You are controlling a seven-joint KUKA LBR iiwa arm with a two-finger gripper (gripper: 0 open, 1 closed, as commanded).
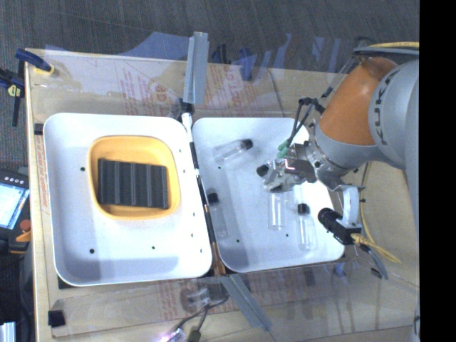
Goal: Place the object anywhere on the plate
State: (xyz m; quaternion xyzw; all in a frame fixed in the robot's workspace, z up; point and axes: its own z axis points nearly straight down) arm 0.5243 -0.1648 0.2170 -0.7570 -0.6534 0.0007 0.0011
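A yellow plate with a dark ribbed centre lies in the left bin. Three clear vials with black caps lie in the right bin: one at the upper left, one in the middle, and one to its right. My gripper hangs low over the right bin's middle, just above the middle vial's upper end. The wrist hides what is under it.
A raised divider separates the two bins. A small dark piece sits by the right bin's left wall. The arm's orange band and cables overhang the right bin's right side.
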